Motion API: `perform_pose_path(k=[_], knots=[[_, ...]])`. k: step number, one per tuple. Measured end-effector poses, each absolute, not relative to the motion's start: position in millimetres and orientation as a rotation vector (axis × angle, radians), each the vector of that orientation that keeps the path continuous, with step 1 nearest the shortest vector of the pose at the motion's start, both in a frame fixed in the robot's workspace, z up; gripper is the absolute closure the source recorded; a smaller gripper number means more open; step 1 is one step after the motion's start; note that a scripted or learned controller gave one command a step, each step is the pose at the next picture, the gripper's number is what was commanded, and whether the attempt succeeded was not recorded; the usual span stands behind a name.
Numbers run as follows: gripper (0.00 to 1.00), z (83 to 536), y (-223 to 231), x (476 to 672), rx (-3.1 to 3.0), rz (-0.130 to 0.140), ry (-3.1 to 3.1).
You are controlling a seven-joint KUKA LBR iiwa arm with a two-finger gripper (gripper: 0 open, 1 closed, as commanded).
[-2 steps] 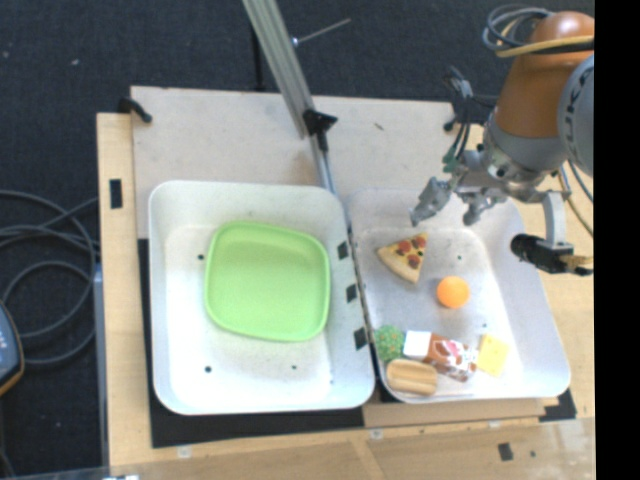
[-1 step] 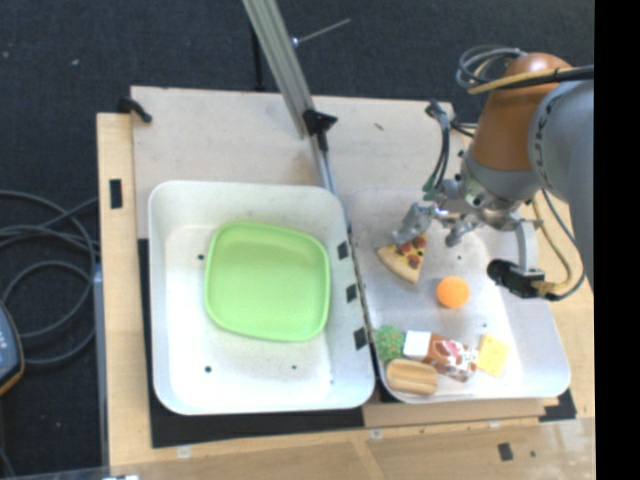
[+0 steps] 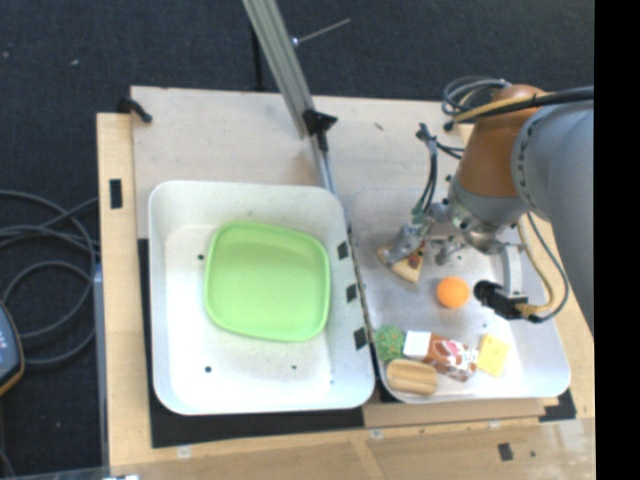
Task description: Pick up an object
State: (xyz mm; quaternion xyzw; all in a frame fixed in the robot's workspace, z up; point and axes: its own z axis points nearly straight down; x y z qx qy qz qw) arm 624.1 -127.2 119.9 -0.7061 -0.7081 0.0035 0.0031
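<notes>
Hand (image 3: 412, 253) low over tan wedge (image 3: 406, 267), finger state unclear; wedge looks light, stiff, best pinched across its flat sides.

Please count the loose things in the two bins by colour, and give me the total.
Green: 2, the plate in the left bin and a small green piece
Orange: 1, the ball
Yellow: 1, the flat block
Tan: 2, the bread roll and the wedge by the end effector
Red and white: 1, the packet
Total: 7
</notes>
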Motion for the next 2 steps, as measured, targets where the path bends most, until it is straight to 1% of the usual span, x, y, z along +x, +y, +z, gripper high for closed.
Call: perform_pose_path(k=[1,2], knots=[[1.0,128.8,-125.8,625.4,-2.21,0.012,-2.223],[1.0,185.6,-118.2,629.1,-2.218,0.002,-2.226]])
